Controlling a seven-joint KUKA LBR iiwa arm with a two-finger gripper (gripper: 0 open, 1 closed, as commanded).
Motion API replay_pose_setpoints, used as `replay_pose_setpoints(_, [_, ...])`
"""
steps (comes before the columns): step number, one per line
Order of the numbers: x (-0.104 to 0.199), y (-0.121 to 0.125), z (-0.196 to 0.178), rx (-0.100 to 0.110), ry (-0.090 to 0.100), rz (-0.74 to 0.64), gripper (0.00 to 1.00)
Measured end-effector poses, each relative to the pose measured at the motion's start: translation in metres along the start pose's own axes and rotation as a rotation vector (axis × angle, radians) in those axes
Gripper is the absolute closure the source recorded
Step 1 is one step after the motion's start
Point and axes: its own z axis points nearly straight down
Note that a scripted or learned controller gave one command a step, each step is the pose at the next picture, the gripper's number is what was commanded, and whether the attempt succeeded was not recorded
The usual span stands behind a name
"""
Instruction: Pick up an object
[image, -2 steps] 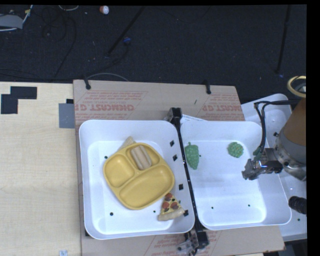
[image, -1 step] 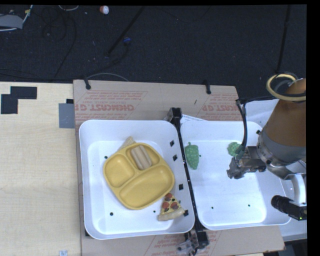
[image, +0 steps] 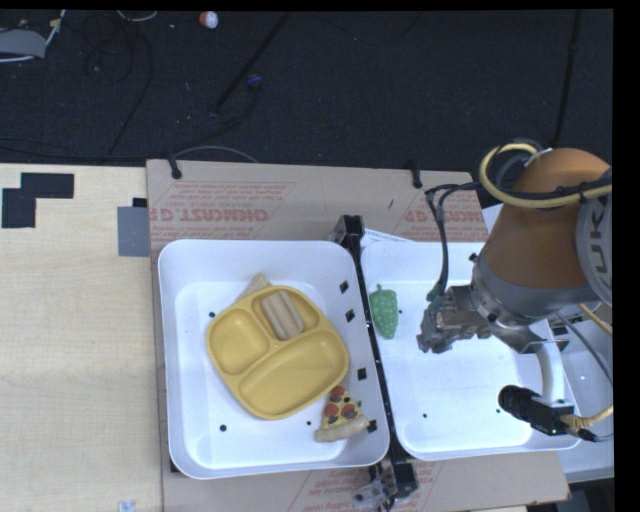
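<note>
Green bumpy toy (image: 384, 311), oval and knobbly, lies in the right bin (image: 470, 425) at its left wall, at nine o'clock from the gripper (image: 437, 332) and apart from it. The left bin (image: 190, 400) holds a smooth yellow divided plate (image: 278, 352) and a pizza slice toy (image: 341, 415) at five o'clock of it.

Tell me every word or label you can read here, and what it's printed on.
Red print on the cardboard sheet under the bins: upside down and too blurred to read for certain.
Letters on the arm, right edge: cut off, unreadable.
</note>
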Motion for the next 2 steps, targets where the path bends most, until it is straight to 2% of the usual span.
replay_pose_setpoints(2, [0.114, 0.003, -0.003, 0.001, 0.0, -0.001, 1.0])
